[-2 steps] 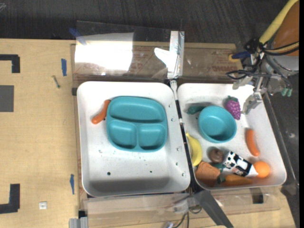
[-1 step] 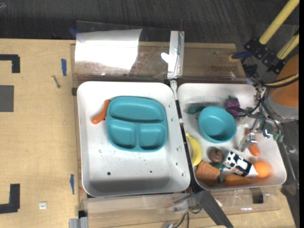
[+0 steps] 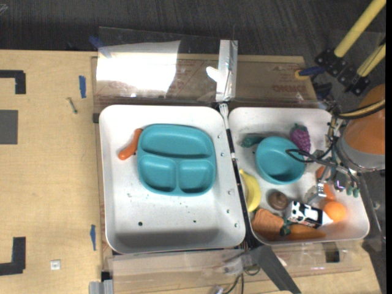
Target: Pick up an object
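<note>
Carrot (image 3: 269,222) at near wall of right bin (image 3: 361,225). Gripper (image 3: 323,192) low over right bin's toys, beside orange ball (image 3: 335,211); finger state cannot be told. Teal bowl (image 3: 278,159) just left.

No text, label or number is legible anywhere.

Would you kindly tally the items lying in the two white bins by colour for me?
Teal: 2, the divided tray and the bowl
Orange: 3, the carrot-like piece, the ball, the carrot
Yellow: 1, the banana
Purple: 1, the grapes
Black and white: 1, the small toy
Total: 8
</note>
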Motion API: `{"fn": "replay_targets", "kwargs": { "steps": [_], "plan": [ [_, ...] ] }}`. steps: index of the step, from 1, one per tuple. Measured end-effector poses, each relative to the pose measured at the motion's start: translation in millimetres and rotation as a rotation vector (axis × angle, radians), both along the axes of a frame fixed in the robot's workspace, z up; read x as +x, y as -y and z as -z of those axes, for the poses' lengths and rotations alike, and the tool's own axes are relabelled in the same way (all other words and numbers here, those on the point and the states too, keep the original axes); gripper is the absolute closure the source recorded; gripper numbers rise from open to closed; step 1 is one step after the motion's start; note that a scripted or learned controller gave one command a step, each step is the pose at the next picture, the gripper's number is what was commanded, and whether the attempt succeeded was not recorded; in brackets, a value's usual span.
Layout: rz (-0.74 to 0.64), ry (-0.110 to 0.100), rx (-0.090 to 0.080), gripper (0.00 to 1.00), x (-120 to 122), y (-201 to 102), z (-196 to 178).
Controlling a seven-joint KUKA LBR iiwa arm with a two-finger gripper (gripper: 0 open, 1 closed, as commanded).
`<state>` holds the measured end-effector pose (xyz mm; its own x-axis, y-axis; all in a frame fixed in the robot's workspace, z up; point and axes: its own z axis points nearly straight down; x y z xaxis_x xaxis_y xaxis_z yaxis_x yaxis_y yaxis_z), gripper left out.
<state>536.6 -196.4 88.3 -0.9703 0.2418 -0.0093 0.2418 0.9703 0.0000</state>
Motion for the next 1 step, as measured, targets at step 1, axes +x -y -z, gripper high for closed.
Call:
{"fn": "replay_targets", "kwargs": {
  "steps": [1],
  "plan": [
    [-0.003, 0.012, -0.004, 1.00, 4.1, -0.4, -13.5]
  ]
}}
